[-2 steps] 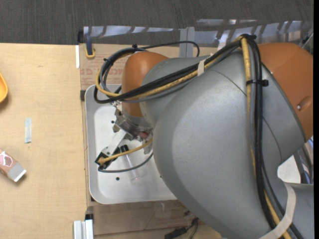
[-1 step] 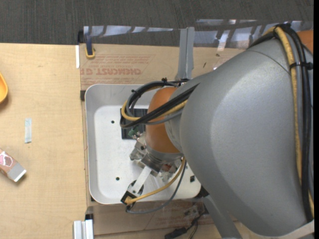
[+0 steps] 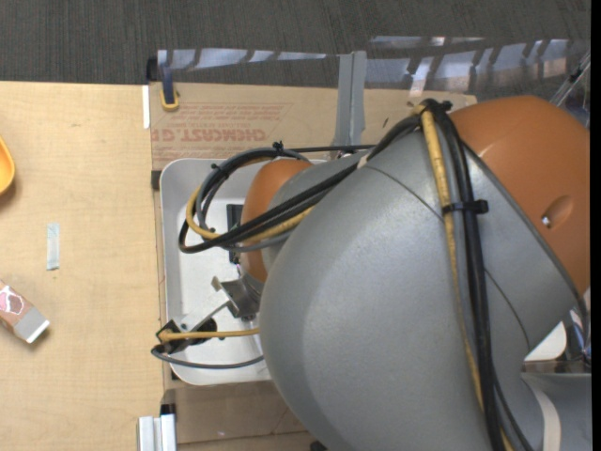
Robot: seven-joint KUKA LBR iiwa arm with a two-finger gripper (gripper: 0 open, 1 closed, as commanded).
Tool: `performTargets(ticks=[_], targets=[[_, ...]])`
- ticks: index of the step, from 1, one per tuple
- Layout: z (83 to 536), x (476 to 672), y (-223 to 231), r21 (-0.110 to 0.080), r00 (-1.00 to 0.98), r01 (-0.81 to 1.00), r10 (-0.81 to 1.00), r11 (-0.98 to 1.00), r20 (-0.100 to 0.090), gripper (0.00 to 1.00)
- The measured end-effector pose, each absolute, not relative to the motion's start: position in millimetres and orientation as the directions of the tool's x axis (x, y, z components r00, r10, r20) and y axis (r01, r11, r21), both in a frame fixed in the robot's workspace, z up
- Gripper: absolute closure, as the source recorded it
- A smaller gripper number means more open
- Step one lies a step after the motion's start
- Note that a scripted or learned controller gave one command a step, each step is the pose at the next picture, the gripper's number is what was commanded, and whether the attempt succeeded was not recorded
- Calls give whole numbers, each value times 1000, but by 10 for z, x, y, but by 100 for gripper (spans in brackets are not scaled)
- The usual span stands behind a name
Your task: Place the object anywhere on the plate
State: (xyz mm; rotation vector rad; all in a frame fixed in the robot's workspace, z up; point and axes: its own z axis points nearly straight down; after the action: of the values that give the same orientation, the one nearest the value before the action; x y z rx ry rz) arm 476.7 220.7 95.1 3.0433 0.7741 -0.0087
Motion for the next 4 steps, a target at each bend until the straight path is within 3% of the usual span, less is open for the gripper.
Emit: performTargets(ticks=[1, 2, 3, 4], targets=[[3600, 4811, 2282, 3, 910, 415, 415, -910, -1, 0], [3450, 5673, 2272, 3, 981, 195, 195, -981, -1, 0], [3535, 5683, 2241, 6, 982, 188, 188, -982, -3, 100], [2585, 5066, 2278, 4, 974, 225, 225, -974, -4, 100]])
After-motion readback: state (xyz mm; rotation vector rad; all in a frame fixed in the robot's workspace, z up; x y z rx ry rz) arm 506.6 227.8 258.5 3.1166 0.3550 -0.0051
